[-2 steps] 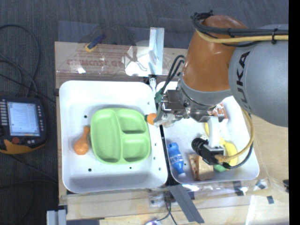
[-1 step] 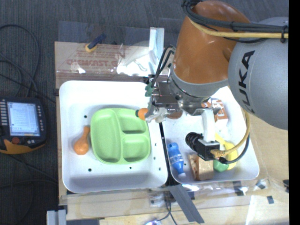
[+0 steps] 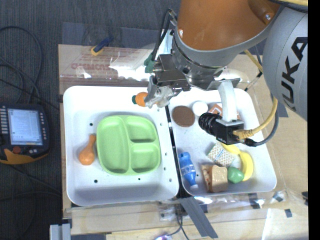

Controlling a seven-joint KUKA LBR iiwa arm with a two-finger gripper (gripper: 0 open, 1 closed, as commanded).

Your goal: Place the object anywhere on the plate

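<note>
We see the metal two-finger hand [image 3: 156,98] clamped on a small orange carrot-like toy with a green tip [image 3: 141,99], hanging over the left white bin's far edge, just beyond the green divided plastic plate [image 3: 129,144], presumably for carrying it there.

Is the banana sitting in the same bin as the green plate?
No, the banana lies in the right bin, while the green plate sits in the left bin.

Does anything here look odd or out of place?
One thing: a small orange toy lies in the left bin beside the green plate, not on it. The gripper hangs above the bin's far edge, next to an orange carrot-like toy.
</note>
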